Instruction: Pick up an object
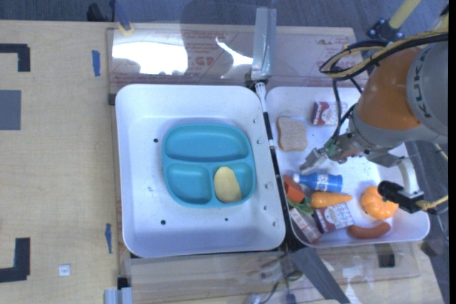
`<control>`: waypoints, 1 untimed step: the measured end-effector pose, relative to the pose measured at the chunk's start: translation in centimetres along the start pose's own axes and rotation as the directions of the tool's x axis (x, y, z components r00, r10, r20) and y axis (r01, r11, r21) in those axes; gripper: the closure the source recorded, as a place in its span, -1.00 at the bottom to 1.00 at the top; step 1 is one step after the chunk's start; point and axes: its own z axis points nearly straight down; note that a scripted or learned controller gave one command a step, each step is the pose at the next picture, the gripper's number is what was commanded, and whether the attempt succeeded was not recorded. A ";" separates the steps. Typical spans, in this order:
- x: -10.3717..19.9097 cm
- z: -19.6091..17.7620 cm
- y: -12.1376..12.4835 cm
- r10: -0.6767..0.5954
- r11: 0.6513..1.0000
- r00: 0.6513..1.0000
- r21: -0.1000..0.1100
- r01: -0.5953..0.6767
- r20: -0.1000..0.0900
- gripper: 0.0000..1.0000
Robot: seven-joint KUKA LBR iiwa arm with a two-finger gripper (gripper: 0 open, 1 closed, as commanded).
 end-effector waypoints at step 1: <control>0.9 1.1 -2.4 -0.149 0.989 0.989 0.001 0.149 -0.001 -1.00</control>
